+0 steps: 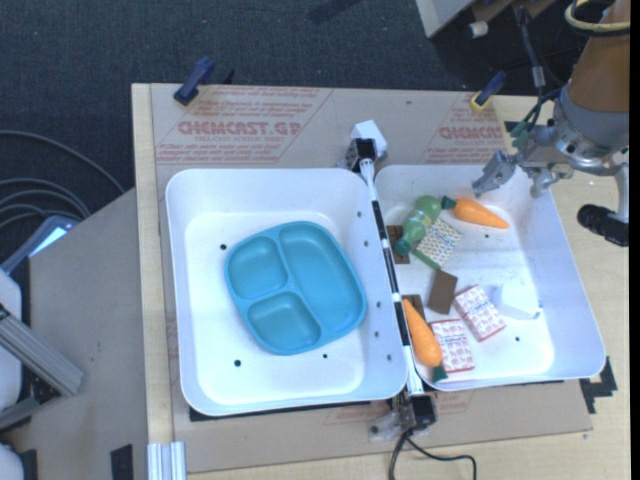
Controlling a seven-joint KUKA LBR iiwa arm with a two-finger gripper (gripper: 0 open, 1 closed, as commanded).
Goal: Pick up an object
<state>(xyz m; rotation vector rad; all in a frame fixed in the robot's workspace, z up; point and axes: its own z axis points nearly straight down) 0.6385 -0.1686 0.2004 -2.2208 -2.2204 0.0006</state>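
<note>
Fingers (517,173) spread apart, pinching nothing, above the right bin (560,258). Just below them: an orange carrot (481,213), touching a green bottle (428,224). Farther below: brown block (442,291), red-patterned packets (480,313), second carrot (422,336). Well left: blue tray (293,285).

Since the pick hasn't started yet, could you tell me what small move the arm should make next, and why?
Probably lower the gripper a little toward the carrot lying just below it in the right bin. The gripper hangs over the bin's top edge with nothing held, and that carrot is the nearest object, lying fairly apart from the green bottle.
</note>
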